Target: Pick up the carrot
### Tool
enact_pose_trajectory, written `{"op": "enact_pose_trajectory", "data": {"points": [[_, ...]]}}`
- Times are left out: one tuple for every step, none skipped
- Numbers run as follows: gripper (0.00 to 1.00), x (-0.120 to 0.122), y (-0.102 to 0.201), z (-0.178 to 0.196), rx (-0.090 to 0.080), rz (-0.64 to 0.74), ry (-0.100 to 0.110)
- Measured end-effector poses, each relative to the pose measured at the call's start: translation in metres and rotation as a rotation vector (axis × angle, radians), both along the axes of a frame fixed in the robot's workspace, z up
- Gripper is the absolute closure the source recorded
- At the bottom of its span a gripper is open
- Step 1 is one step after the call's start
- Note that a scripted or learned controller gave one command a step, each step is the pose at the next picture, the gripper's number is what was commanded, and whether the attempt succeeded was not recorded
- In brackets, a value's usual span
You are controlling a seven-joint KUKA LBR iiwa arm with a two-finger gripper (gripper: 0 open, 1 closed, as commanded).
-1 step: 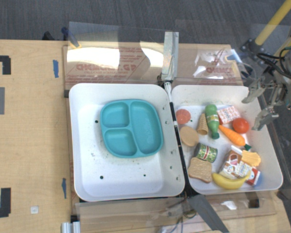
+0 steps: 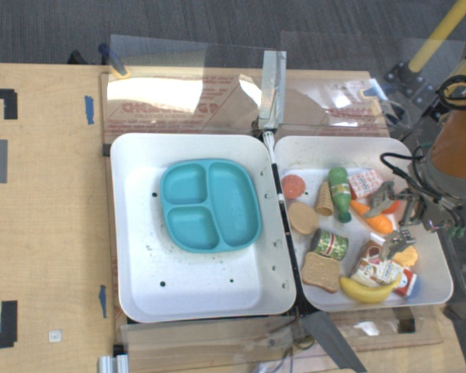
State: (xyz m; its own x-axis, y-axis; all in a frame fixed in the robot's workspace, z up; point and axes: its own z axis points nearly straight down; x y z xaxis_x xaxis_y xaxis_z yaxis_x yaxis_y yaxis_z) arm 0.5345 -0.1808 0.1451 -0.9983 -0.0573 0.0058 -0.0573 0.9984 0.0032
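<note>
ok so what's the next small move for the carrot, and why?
Probably a short descent straight onto the carrot. The hand sits in the right bin, right beside the carrot's orange body, but nothing shows it gripped. The green bottle and banana lie apart, leaving some room.

Dark grey carpet floor [image 2: 217, 10] along top of view. Light wood surface [image 2: 43, 208] below it, with black tape marks [image 2: 1, 103] near its left edge and short blue tape strips [image 2: 88, 109]. Clear plastic sheet [image 2: 186, 92] behind the bins catches bright glare. Yellow pole [image 2: 449, 22] slants at upper right.
</note>
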Motion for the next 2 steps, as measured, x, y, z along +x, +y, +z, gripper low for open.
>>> {"op": "enact_pose_trajectory", "data": {"points": [[0.00, 0.025, 0.010, -0.029, -0.006, -0.110, -0.036], [0.00, 0.015, 0.034, -0.056, -0.003, -0.085, -0.019]]}}
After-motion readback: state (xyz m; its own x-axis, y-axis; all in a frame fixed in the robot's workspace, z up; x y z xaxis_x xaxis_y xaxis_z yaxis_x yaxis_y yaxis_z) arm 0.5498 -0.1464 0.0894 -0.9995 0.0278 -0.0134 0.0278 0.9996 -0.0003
